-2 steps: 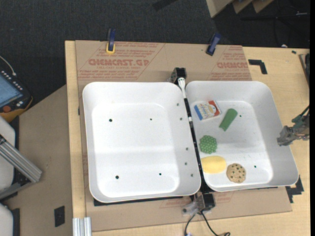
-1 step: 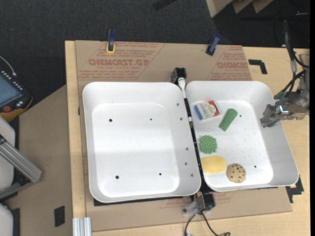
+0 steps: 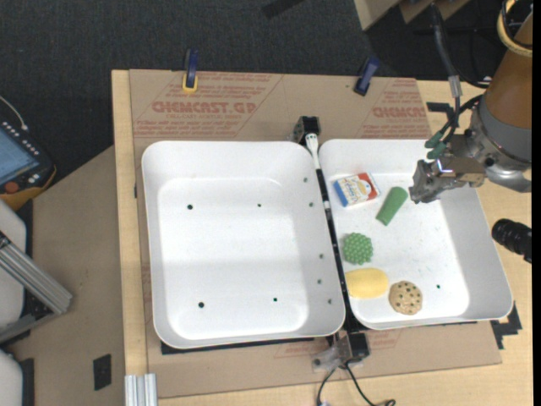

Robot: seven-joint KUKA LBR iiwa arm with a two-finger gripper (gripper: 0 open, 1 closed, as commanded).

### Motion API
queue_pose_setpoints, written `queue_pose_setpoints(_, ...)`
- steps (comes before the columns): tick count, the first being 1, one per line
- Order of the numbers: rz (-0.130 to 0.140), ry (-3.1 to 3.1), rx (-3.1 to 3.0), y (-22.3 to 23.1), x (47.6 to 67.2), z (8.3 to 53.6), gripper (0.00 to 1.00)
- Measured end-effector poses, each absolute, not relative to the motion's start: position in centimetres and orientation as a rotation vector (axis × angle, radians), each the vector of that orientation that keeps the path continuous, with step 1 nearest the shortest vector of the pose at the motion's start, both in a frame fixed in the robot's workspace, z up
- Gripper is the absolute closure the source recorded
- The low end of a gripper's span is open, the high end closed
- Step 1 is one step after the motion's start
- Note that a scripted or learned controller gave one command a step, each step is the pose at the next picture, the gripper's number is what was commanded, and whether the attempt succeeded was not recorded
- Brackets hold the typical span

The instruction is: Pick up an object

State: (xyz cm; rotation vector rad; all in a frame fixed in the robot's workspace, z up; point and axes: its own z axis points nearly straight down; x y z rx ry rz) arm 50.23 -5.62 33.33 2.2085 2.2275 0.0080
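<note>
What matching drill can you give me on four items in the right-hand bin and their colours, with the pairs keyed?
Things:
1. bumpy ball
2. cookie
3. small packet
4. rounded lemon-like piece

Colours:
A. yellow
B. white with blue and red
C. green
D. tan with dark spots

Pairs: 1-C, 2-D, 3-B, 4-A. All lie in the right bin, where the gripper hangs.

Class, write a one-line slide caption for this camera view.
Gripper hovers over the right bin near a green block, beside a card, ball, lemon and cookie.
</note>
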Motion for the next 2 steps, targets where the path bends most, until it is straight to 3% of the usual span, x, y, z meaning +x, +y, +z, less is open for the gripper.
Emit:
queue_pose_setpoints(1, -0.005, 2.23, 2.221, -0.9, 47.8, 29.9, 1.0)
queue_pose_setpoints(2, -0.002, 2.229, 2.218, 4.0, 47.9, 29.6, 1.0)
